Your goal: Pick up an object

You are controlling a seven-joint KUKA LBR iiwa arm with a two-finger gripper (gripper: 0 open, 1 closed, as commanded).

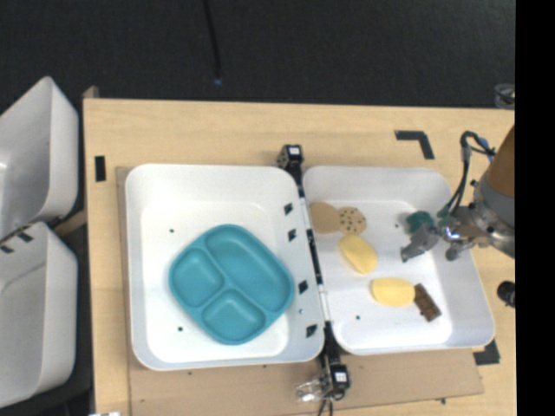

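The right bin [460, 319] holds several small items. A tan piece [323, 217] and a round chocolate-chip cookie [351, 221] lie at its left. Below them are two yellow lumps [357, 254] [392, 292] and a brown bar [426, 302]. A small teal object [421, 222] sits toward the right. My gripper [434, 250] hangs low over the right side of this bin, just below and right of the teal object. It is open, with bare bin floor between its fingers [414, 247].
A teal divided plate [230, 282] lies in the left bin [147, 232]. A ridge with black clips [308, 258] separates the two bins. White containers [30, 163] stand off the bench's left edge.
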